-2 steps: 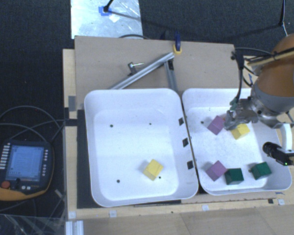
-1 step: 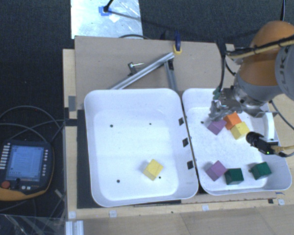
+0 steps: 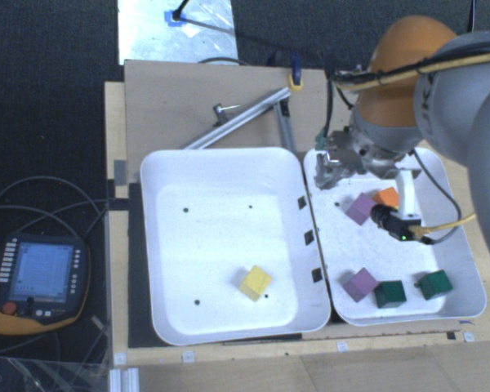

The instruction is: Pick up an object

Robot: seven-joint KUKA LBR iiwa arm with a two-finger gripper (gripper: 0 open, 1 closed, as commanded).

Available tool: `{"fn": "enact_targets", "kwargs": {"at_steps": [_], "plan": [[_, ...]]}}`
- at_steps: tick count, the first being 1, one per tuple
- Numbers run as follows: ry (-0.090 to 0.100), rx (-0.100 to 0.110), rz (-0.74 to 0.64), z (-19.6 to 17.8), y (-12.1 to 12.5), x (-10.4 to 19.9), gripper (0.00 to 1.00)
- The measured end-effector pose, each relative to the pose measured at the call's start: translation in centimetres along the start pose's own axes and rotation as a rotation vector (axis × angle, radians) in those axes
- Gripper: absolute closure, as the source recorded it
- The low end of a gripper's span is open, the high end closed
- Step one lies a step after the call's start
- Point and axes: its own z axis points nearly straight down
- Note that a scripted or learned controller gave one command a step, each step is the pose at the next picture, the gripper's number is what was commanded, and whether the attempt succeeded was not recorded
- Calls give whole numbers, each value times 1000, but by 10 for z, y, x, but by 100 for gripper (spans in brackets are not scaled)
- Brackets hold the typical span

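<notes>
A: Left white plastic bin (image 3: 159,219) holds one small yellow cube (image 3: 255,282), low centre

B: Right white bin (image 3: 465,288): two purple blocks (image 3: 360,208) (image 3: 360,284), an orange block (image 3: 386,196), two dark green cubes (image 3: 389,293) (image 3: 434,284)

A: The grey two-finger gripper (image 3: 335,168) hangs over its upper left corner; can't tell its grip

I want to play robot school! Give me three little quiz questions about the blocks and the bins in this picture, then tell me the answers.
1. True or false: the yellow block lies in the left bin.
2. How many purple blocks sit in the right bin?
3. Which sits beside the dark green block, on its right: A) an orange block, B) another green block, C) a yellow block?

Key
1. True.
2. Two: one near the orange block, one near the front.
3. B, the green block.
</notes>
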Motion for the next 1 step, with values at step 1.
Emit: {"fn": "enact_targets", "kwargs": {"at_steps": [1], "plan": [[0, -1, 1, -8, 22, 49, 100]]}}
